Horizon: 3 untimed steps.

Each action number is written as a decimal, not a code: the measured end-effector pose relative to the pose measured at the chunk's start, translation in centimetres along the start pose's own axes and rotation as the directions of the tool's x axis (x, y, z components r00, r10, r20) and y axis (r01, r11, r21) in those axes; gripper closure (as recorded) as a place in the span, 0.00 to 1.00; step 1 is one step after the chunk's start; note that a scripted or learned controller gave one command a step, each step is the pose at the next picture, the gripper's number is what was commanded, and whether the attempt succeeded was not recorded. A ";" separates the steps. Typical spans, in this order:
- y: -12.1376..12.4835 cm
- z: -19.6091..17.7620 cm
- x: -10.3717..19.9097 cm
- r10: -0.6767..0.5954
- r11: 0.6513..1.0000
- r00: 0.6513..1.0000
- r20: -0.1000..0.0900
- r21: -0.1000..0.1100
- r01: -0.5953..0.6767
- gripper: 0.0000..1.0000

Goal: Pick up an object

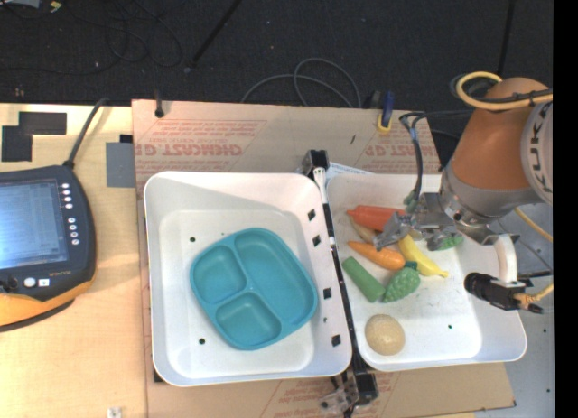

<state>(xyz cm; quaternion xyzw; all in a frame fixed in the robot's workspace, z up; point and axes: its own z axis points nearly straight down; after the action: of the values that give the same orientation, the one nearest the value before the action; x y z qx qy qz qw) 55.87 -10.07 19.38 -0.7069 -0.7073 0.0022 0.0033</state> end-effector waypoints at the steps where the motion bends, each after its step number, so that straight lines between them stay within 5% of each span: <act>1: 1.6 11.2 -2.7 0.002 1.000 1.000 0.000 0.000 -0.002 0.00; 2: 1.6 10.1 -2.9 0.006 1.000 1.000 0.000 0.002 -0.006 1.00; 3: 1.6 10.1 -2.9 0.006 1.000 1.000 0.000 0.002 -0.006 0.00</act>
<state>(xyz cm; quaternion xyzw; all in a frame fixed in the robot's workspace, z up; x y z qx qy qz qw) 57.36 -12.93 9.27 -0.7090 -0.7052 0.0031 0.0040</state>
